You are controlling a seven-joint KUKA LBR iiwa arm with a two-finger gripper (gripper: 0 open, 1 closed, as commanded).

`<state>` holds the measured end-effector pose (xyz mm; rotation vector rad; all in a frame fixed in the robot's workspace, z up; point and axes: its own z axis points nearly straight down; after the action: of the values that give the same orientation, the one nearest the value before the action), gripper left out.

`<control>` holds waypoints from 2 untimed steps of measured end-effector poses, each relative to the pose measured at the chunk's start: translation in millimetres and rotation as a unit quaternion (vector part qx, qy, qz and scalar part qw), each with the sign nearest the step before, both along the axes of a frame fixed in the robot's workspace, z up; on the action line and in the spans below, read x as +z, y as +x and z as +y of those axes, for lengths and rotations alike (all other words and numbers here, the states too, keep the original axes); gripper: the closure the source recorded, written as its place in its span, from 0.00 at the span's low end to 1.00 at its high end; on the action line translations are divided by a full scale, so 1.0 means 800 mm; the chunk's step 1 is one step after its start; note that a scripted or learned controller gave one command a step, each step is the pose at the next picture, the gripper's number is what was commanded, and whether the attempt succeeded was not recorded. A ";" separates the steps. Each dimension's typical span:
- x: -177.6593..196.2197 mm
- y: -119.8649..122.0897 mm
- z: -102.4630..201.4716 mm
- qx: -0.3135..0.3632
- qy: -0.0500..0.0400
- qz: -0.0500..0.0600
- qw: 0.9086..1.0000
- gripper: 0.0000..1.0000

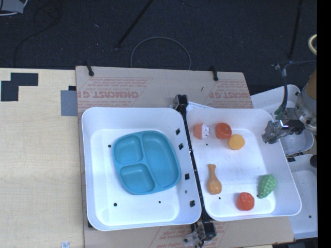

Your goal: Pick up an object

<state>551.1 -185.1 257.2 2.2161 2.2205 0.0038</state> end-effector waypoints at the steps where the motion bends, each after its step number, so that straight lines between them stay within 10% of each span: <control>1: 0.007 0.006 0.065 0.002 0.002 0.003 1.000 1.00; 2: -0.007 -0.003 0.138 0.001 0.002 0.005 1.000 1.00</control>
<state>548.5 -74.8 251.4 2.2203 2.2299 -0.0015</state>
